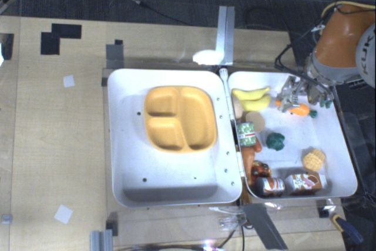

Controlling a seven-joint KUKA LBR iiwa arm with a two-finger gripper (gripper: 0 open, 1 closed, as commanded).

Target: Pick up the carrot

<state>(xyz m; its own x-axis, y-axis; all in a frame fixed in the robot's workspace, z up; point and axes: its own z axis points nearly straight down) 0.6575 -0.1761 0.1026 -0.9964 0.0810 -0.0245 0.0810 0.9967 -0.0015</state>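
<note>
Two white bins sat side by side across the middle of the frame. We noted the left bin as the larger-looking one, carrying a yellow sectioned tray toward its upper middle. The right bin held the clutter.

Grey arm with its orange band came in at the upper right of the frame, wrist low over the right bin's upper part. The gripper hung at the bin's upper right; its fingers looked closed around a small orange piece, the carrot, which showed just below the fingertips with a green tip to its right.

Left of the gripper lay a banana, with a second yellow fruit touching it from below. Along the bin's left wall we logged a green-labelled can and, under it, an orange-red item we could not identify. Two dark jars lay along the lower edge. A waffle-like biscuit sat at the lower right, and a dark green broccoli piece near the centre.
</note>
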